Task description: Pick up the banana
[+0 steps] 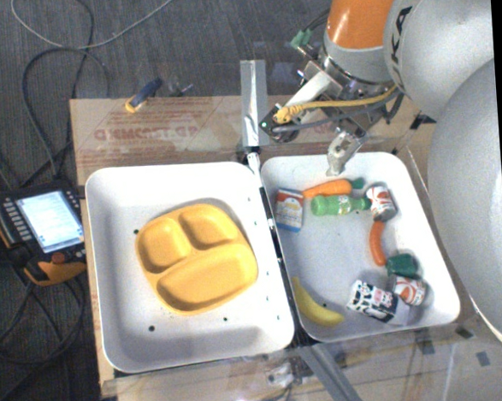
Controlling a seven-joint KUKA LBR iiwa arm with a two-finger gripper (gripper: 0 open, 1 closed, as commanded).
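Banana [317, 306] lying at near edge of right bin [435, 251], close to left wall, untouched. Gripper [340, 155] hovering over far rim, above carrot [337, 187] and green bottle [340, 204]; whether fingers are spread or pressed together cannot be told. Yellow tray [199, 256] sitting in left bin [109, 248]. Good approach, likely: crossing bin toward banana, descending clear of wall, closing across its narrow middle.
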